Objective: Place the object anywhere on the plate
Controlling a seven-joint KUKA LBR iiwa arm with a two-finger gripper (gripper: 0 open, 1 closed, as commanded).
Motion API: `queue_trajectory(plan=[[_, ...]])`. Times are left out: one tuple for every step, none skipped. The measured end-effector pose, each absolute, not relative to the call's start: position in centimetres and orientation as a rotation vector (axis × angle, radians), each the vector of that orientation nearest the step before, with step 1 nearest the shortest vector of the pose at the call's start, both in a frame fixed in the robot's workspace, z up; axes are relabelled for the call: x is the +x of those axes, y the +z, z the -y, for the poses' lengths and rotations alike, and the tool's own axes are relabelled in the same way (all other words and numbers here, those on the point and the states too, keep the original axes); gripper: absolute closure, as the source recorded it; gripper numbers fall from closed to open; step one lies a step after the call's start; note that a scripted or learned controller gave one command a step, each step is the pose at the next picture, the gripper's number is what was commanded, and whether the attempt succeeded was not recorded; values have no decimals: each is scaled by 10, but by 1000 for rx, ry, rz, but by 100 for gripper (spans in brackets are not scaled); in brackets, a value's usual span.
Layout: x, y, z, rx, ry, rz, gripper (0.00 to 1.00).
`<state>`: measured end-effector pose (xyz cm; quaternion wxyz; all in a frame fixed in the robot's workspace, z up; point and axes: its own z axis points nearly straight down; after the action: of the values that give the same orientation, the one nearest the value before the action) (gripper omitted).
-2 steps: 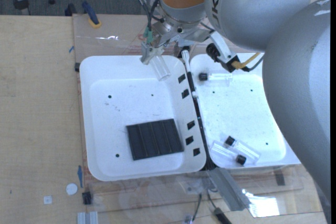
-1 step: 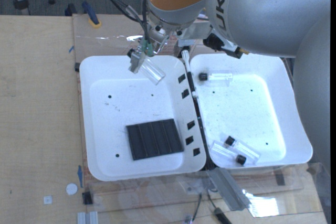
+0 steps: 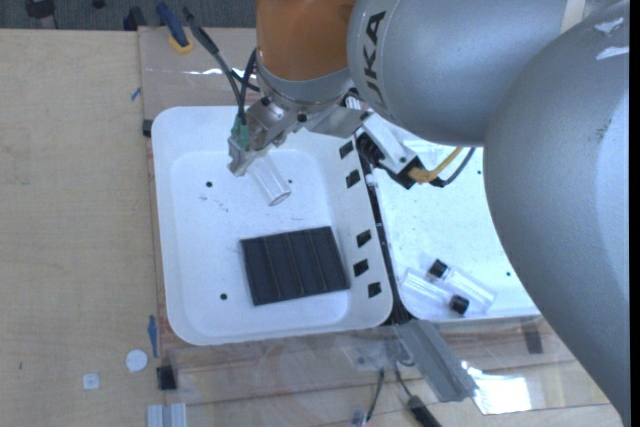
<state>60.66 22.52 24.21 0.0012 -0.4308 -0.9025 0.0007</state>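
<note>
While one black plate [image 3: 295, 265] lies flat, seemingly two vials [image 3: 447, 287] rest apart.

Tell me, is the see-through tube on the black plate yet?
No. The see-through tube sits tilted at the claw, above the black plate and apart from it.

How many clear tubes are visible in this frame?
3. One clear tube is at the gripper above the black plate in the left bin; two capped tubes lie in the right bin. The arm may hide more.
</note>
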Motion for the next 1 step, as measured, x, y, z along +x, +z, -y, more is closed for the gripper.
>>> queue_trajectory(plan=[[587,258,-218,-1593,3,2706,100]])
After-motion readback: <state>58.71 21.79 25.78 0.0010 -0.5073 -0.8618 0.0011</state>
